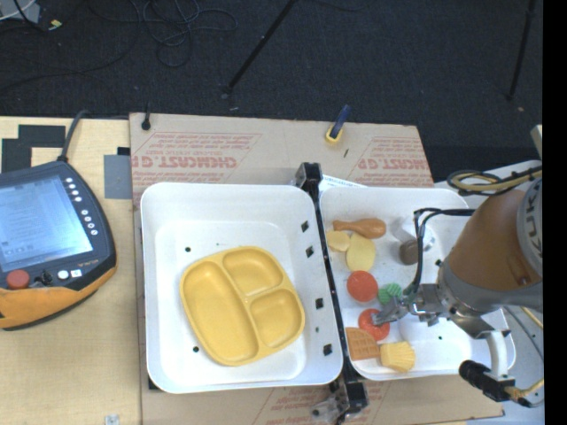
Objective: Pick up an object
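Note:
The right bin holds several toy foods: a brown drumstick, a yellow slice, a red tomato, a green piece, a second red piece, an orange cracker, a yellow corn piece and a small dark piece. My gripper reaches in from the right, low over the green and red pieces. Its fingertips sit by the lower red piece. Whether anything is between them is unclear.
The left bin holds a yellow divided plate. A black divider runs between the bins. A teach pendant lies at the left on the bench. A yellow-and-blue clamp stands on the cardboard behind the bins.

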Controlling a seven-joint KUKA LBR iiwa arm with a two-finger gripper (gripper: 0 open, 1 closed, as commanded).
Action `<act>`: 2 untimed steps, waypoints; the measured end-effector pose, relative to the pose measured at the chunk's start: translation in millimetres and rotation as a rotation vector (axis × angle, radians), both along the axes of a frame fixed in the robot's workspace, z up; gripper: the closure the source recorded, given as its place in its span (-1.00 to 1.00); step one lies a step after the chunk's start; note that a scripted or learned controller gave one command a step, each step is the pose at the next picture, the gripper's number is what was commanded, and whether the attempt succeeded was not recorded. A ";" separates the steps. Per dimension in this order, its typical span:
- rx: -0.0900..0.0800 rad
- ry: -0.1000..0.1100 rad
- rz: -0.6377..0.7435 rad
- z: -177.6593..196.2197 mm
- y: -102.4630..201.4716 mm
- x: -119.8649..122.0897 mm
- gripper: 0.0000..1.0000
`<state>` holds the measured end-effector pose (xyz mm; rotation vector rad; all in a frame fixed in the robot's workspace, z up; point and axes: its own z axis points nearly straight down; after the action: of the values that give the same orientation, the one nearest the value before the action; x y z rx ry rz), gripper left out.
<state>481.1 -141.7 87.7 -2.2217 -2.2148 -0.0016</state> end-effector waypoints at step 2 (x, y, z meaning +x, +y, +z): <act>-0.005 -0.005 0.003 1.5 58.9 65.7 -1.00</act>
<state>546.8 -82.8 89.2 -2.2231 -2.2231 -0.0011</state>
